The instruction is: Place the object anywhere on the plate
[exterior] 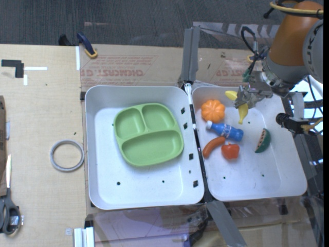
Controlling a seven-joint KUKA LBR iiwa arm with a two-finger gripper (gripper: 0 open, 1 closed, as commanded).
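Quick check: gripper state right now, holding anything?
Gripper: over the right bin, right at the banana; open or shut cannot be told, and no hold is confirmed.

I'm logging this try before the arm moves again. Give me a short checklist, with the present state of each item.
1. Plate lies flat in the left bin, compartments free: ok.
2. Claw is over the right bin, at the banana: ok.
3. Banana gripped in the claw: cannot tell; it hangs just below it.
4. Banana lifted off the bin floor: cannot tell.
5. Pumpkin and blue bottle lie close beside the banana; risk of a bump: not ok.
6. Anything placed on the plate yet: not ok.
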